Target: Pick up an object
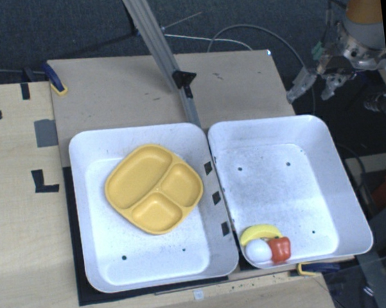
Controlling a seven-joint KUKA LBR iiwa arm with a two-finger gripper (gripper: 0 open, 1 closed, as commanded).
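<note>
The left bin (88, 218) holds a yellow three-section plate (154, 188), lying flat near its middle. Three small things sit together at the near left corner of the right bin (320, 169): a yellow curved piece (260, 231), a white ball (258, 251) and a red piece (281, 249). My gripper (317, 86) hangs at the upper right, beyond the far right corner of the right bin and well above it. Its fingers are spread open with nothing between them.
A slanted metal pole (157, 42) runs from the top edge down to the gap between the bins. A thin cable (247, 28) loops over the board behind the bins. A blue and yellow clamp (56, 79) sits at the board's far left corner.
</note>
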